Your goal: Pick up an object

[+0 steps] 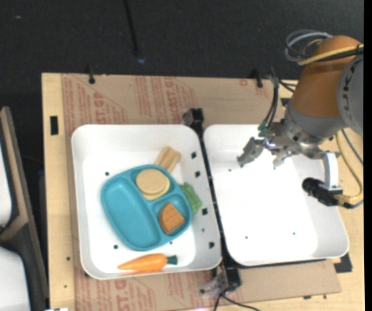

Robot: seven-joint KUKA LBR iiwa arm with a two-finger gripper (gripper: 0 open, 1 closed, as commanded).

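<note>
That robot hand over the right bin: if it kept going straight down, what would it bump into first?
The hand points down at the right bin, so it would likely meet the bin's bare white floor first. Its height above is unclear.

Blue tray (131,220) flat in left bin, round cookie (153,182) and brown toast (172,218) on it, orange carrot (146,262) lower down

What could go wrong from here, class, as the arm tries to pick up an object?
1. The claw hangs over the right bin, while every object lies in the left bin; closing here would likely grab nothing.
2. The round cookie and waffle piece sit in the blue tray, so a grasp may drag the tray.
3. The carrot lies near the bin's wall, leaving little room.
</note>
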